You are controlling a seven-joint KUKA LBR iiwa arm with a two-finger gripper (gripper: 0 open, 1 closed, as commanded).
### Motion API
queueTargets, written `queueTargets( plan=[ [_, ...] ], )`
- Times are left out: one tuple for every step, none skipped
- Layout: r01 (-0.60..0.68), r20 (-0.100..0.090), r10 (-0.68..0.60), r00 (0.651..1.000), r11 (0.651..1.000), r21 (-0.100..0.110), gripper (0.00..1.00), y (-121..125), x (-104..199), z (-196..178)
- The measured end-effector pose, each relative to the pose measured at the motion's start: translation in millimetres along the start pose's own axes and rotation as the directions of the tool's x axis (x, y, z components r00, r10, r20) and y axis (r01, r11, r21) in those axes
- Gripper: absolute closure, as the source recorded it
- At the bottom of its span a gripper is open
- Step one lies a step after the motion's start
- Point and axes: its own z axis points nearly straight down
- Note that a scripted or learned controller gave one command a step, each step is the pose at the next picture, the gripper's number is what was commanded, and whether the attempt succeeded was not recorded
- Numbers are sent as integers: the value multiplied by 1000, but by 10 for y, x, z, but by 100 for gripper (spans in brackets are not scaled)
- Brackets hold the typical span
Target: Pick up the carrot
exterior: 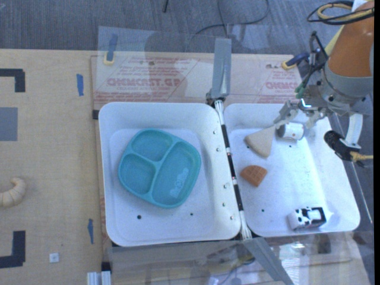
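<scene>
Over the right bin's (332, 218) far edge, the pincer (295, 119) hangs with fingers spread and nothing between them, near a tan wedge (260, 142); the orange carrot piece (253, 174) lies mid-bin, apart from it.

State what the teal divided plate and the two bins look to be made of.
Teal three-compartment plate: likely moulded plastic, matte to satin, judging by its uniform colour, rounded edges and soft sheen. Shallow white left bin and shallow white right bin: probably thin formed plastic, with smooth rounded corners and small dark holes in the floors; painted metal is not excluded.
</scene>
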Motion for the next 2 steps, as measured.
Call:
queueTargets(
  plan=[
    [70,1,-70,998,998,-8,0,-468,396,1069],
    [-674,2,674,739,739,2,0,-237,960,296]
  ],
)
